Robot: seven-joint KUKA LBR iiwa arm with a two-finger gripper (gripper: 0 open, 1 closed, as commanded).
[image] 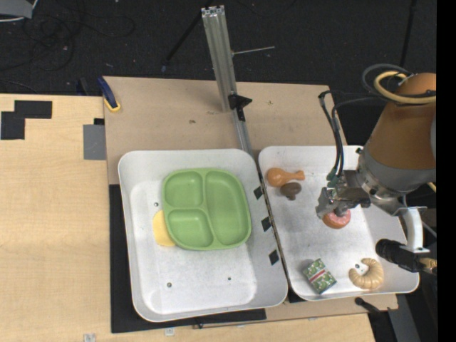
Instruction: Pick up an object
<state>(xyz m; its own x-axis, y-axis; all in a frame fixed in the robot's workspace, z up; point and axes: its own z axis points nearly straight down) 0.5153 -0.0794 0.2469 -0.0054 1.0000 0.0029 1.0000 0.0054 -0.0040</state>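
Gripper (pixel 336 206) is down in the right bin (pixel 299 262) right on top of a small pink-red round object (pixel 337 219), can't tell if it's actually clamped, so the lift's not done.

Glossy green plastic plate (pixel 206 209)

A green three-compartment plate (pixel 206 209) lies in the left white bin (pixel 128 191), left of frame centre, partly covering a yellow piece (pixel 160 230) at its left edge. In the right white bin (pixel 299 234), an orange toy (pixel 283 177) touches a small brown lump (pixel 291 189) near the upper left corner. A green box (pixel 318 276) and a croissant (pixel 367 273) lie along the lower edge. An aluminium post (pixel 219 55) rises behind the bins, top centre.
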